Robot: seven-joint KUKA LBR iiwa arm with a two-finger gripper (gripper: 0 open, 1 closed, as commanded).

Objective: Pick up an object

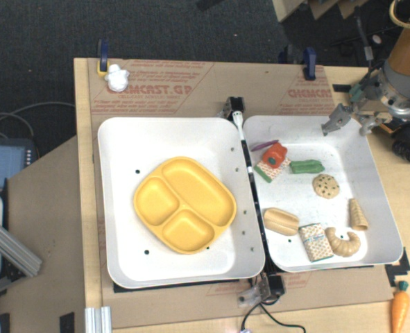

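- Camera view: gripper [349, 117] is hovering at the right bin's [378, 207] far edge, fingers seemingly spread, holding nothing.
- Green piece [306, 166] is lying nearest, toward the bin's middle, long axis running across it.

arm [402, 68] cut off at right edge, carrot [399, 312] cropped at bottom

The pincer [348, 118] hung open over the right bin's [378, 207] far edge; toy foods lay nearer, a cookie [325, 185] among them.
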